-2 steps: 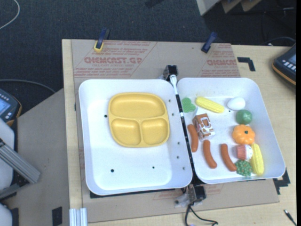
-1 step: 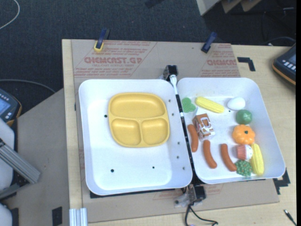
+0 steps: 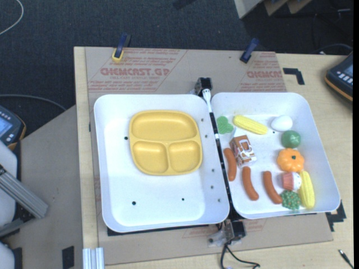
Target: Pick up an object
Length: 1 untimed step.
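Brown cardboard covers the table [image 3: 185,72], printed with red lettering and clipped down at the far edge by a yellow clamp [image 3: 118,52] and a blue clamp [image 3: 248,50]. Nearest me, a cable connector [image 3: 230,231] sits at the front seam where the two bins meet. On the left, the left bin [image 3: 151,206] has a broad stretch of bare white floor along its near side, with rounded raised rims all around. Farther back in it lies a yellow divided tray [image 3: 165,140], smooth plastic with three compartments, well apart from the bin walls. The right bin [image 3: 317,128] is crowded with toy food: at the near right corner a broccoli floret [image 3: 290,199] touches an upright corn cob [image 3: 307,189], with two sausages [image 3: 251,183] and [image 3: 271,186] beside them. Farther back sit an orange pumpkin [image 3: 290,160], a small carton [image 3: 242,149], a third sausage [image 3: 230,163] along the dividing rim, a green ball [image 3: 290,139], a white egg [image 3: 281,122], a second corn cob [image 3: 250,125] and a green leafy piece [image 3: 224,124]. Only the far strip of this bin is free. No pincer is in sight, so I cannot tell its state.
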Available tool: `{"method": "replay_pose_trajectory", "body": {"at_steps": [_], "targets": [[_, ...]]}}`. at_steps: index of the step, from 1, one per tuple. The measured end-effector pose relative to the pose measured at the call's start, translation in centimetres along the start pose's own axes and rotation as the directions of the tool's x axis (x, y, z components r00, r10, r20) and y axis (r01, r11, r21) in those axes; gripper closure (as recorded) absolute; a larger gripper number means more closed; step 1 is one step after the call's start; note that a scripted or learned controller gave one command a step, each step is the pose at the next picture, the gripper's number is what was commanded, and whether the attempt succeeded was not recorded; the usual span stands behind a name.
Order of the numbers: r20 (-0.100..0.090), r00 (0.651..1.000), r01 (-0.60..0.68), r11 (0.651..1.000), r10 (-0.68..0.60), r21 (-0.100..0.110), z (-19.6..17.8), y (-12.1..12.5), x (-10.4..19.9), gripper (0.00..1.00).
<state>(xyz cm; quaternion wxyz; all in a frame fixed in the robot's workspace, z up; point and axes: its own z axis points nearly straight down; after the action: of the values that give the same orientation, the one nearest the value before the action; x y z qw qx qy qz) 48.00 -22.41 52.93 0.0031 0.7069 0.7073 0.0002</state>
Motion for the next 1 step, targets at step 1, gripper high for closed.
{"method": "replay_pose_trajectory", "body": {"at_steps": [1], "targets": [[-0.01, 1.0, 0.011, 1.0, -0.01, 0.016, 10.42, -0.1, 10.62, 1.0]]}}
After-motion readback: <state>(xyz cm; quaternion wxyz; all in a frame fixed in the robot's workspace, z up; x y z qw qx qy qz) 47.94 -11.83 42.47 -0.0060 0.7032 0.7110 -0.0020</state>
